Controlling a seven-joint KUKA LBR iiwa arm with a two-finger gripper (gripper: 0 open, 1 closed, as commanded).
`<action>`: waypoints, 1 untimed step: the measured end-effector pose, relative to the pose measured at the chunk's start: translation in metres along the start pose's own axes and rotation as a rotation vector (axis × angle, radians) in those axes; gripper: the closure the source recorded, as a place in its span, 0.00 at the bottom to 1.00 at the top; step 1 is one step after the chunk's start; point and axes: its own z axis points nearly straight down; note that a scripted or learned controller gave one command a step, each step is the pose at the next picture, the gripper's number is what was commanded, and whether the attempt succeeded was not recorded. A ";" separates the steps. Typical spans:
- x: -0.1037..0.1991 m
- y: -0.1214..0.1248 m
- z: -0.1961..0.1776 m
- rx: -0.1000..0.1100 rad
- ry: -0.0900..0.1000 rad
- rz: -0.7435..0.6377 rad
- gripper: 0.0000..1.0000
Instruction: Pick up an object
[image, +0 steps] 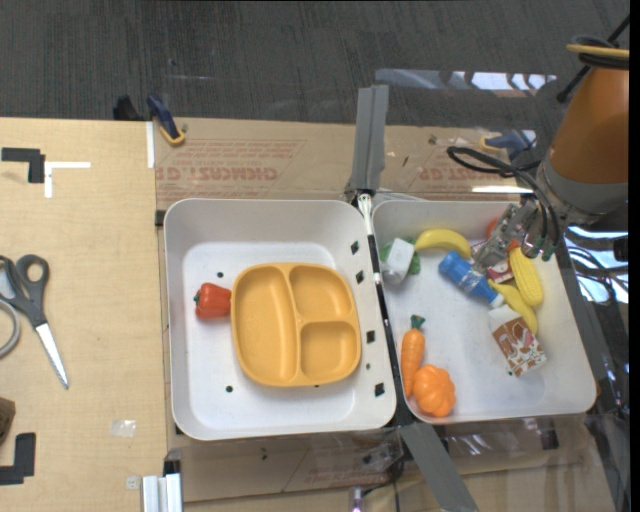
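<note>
from my seat the gripper (508, 243) is a blur and i cannot make out its fingers. it covers part of the corn (527, 277). the scissors (30, 310) are cut off at the left edge.

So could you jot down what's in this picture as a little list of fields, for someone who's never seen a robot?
left bin: yellow divided plate, red pepper beside its left edge
right bin: banana, blue bottle, corn cob, carrot, small orange pumpkin, brown-and-white packet
gripper: low over the right bin's far right, near the corn cob
bench, left: scissors
</note>
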 end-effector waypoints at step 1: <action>-0.014 0.069 -0.042 -0.001 -0.003 0.141 1.00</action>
